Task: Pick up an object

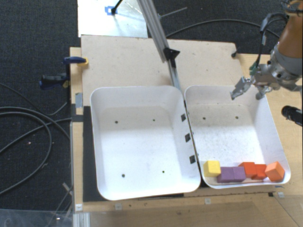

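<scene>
Along the near wall of the right bin (272, 126) sits a row of small blocks. Nearest that bin's near left corner is a yellow cube (212, 168); just beside it, toward the right, lies a purple block (231, 174), touching or almost touching the yellow one. Next comes a red-orange block (253, 170), pressed against the purple block, and last an orange cube (275, 171), tilted in the bin's near right corner.

The left bin (102, 126) stands against the right bin's left wall, their rims meeting along a line marked by small black tabs.

Farther back, over the right bin's far right corner, hangs the gripper (249, 90), well apart from the row of blocks. Its two fingers are spread apart with nothing between them. Above it the grey wrist and orange band of the arm (289, 46) rise toward the right edge.

Beyond both bins, a slanted metal pole (156, 27) crosses the tan bench board (123, 60).
</scene>
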